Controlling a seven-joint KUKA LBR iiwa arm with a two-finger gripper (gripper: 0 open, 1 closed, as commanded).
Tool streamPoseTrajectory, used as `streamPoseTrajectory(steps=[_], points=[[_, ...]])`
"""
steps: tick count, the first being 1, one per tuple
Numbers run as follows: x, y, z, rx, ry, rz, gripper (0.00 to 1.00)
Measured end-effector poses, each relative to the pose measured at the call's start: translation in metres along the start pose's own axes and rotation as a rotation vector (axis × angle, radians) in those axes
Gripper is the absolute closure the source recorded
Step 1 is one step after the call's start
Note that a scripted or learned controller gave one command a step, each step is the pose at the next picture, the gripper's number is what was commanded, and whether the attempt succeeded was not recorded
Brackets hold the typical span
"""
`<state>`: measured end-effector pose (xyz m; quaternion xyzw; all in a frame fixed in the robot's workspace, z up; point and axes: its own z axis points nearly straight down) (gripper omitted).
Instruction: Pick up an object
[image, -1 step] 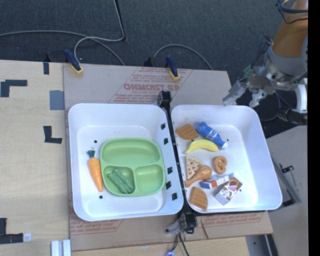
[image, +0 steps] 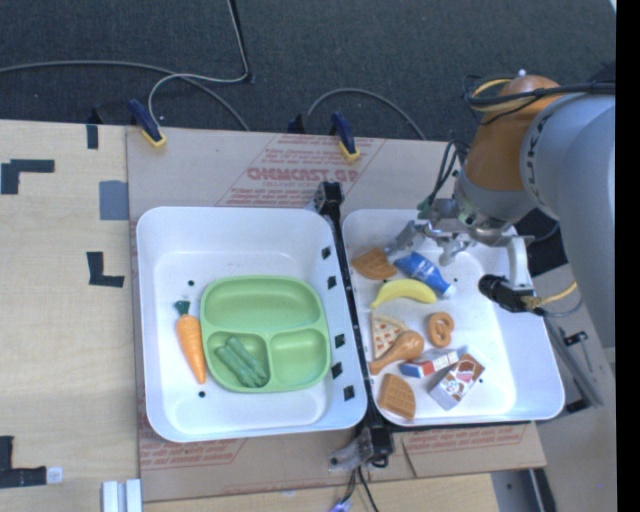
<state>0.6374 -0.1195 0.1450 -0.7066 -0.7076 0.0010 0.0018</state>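
Note:
My gripper (image: 428, 246) hangs over the back of the right bin (image: 520, 385), its fingers spread and nothing between them. Just below it lies a blue packet (image: 421, 269), with a yellow banana (image: 405, 292) in front of that and a brown cookie (image: 372, 264) to the left. Nearer the front sit a pizza slice (image: 384, 331), a chicken drumstick (image: 399, 349), a pretzel (image: 439, 326), a red and white carton (image: 458, 379) and a toast piece (image: 397, 397).
The left bin (image: 165, 240) holds a green divided plate (image: 270, 305) with green beans (image: 240, 360) in one section, and a carrot (image: 190, 345) beside it. A black divider (image: 340, 290) runs between the bins. The grey arm (image: 560, 170) reaches in from the right.

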Motion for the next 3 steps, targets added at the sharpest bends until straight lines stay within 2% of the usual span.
streamPoseTrajectory(steps=[1, 2, 3], points=[[0.018, 0.017, 0.054, -0.017, -0.004, 0.001, 0.0], [0.019, -0.004, 0.054, -0.02, -0.003, 0.001, 0.0], [0.02, -0.003, 0.042, -0.019, 0.0, -0.002, 1.0]])
